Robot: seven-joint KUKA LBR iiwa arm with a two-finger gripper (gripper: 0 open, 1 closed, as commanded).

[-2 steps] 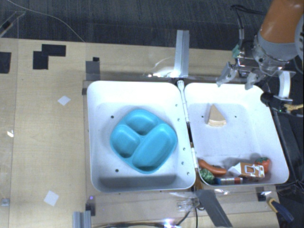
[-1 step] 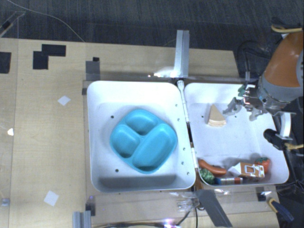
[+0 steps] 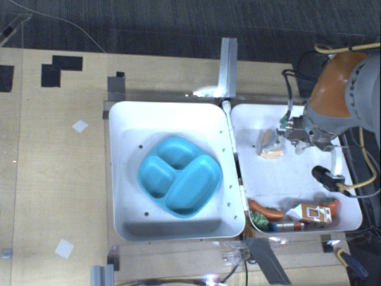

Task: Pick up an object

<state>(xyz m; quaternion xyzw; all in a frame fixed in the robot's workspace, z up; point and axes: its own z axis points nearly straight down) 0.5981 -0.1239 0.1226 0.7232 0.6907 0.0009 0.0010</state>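
Sitting in two bins [image 3: 122, 159]: one blue plate [image 3: 180, 176]

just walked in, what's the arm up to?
The arm is reaching into the right bin from the right, its gripper low near the bin's far side, beside a pale beige wedge-shaped object. Nothing visibly sits between its fingers, so no pick is confirmed. More objects are piled along that bin's near edge, including an orange sausage-like item and a small printed carton. The left bin holds a blue divided tray.
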